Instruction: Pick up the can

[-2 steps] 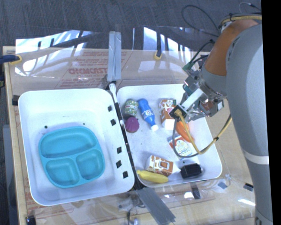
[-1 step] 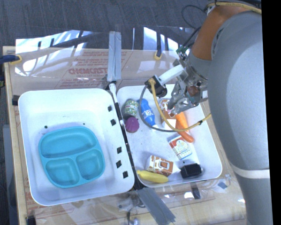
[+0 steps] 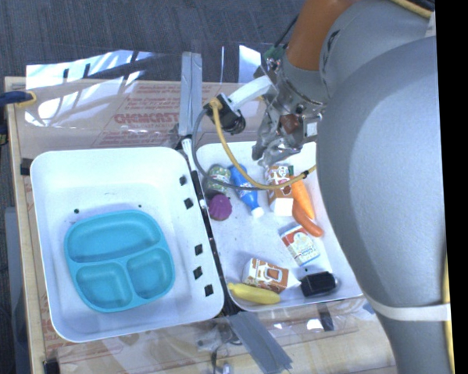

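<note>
The grey two-finger gripper (image 3: 273,153) hangs over the far end of the right shallow white bin (image 3: 342,288); from here I cannot tell its state. Just left of it lies the small greenish metal can (image 3: 217,176), beside a round purple fruit (image 3: 220,207) and a blue-and-white tube (image 3: 245,190). An orange carrot (image 3: 304,210) lies nearer. The left white bin (image 3: 53,176) holds a light-blue divided plastic tray (image 3: 119,259).

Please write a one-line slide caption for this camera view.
Grey arm's gripper hovers over cluttered right white bin; small greenish metal can lies at its far-left corner.
</note>
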Robot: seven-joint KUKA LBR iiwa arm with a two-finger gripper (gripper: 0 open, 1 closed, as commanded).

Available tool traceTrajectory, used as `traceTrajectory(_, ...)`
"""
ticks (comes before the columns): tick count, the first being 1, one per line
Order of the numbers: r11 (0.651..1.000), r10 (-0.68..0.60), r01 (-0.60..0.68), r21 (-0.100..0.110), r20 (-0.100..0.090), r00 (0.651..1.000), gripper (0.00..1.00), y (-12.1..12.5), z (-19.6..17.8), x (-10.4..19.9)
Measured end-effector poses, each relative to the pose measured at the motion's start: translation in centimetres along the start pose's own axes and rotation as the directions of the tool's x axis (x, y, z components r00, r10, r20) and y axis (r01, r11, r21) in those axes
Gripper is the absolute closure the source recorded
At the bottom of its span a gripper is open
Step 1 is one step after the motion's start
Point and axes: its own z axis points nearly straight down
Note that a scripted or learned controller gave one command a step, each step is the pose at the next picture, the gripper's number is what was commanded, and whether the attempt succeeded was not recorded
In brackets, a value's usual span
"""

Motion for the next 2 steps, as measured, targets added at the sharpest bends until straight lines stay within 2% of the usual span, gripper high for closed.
traceTrajectory(1, 1.0, -0.011, 0.011, 0.001, 0.001, 1.0, 1.0, -5.3, 2.7, 1.6)
traceTrajectory(2, 0.988, -0.153, 0.153, 0.003, 0.004, 0.988, 1.0, -10.3, 5.2, 2.1)
